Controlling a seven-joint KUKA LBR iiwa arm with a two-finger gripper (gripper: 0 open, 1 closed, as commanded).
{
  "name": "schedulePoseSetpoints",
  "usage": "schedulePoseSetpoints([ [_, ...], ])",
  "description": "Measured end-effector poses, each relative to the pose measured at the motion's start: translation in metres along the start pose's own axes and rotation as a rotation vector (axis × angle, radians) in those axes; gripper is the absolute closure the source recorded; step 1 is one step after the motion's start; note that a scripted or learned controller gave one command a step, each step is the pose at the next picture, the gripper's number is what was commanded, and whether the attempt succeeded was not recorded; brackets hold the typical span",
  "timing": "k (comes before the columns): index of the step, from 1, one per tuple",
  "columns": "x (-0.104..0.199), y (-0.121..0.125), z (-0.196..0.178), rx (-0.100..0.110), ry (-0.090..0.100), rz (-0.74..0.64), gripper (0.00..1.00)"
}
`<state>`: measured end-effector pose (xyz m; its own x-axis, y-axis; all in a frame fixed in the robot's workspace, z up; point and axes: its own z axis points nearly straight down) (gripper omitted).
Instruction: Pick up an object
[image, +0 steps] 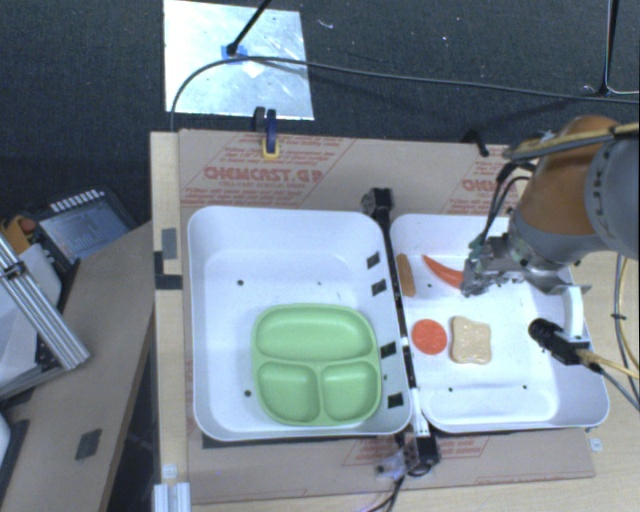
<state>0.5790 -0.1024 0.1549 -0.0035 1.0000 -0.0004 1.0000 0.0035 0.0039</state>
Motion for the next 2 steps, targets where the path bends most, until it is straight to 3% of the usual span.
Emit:
schedulePoseSetpoints([
  [2, -0.012, -0.006, -0.098, -0.003, -0.001, 0.002, 1.00],
])
